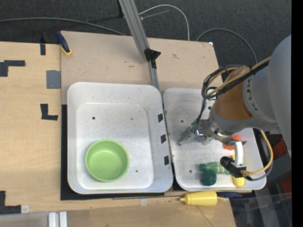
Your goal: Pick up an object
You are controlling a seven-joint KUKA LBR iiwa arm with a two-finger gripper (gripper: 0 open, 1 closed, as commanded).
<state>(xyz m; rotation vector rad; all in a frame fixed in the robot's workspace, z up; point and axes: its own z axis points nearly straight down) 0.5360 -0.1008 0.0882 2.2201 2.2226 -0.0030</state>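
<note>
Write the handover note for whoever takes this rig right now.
Gripper: low over the right bin, fingers spread open, nothing between them.
Things: green toy near the right bin's front, apart from the gripper; green bowl in the left bin, front left; yellow object on the bench outside the bins.
Done: nothing picked up.
Left: choose an object, probably the green toy as nearest, close on it and lift.

I see my arm as a bulky, smooth grey shell, rounded like a drum, with a wide orange band just below it toward the right bin. Black cables loop over the band's upper edge. Beneath the band sits a grey collar, then the small metallic hand over that bin.
</note>
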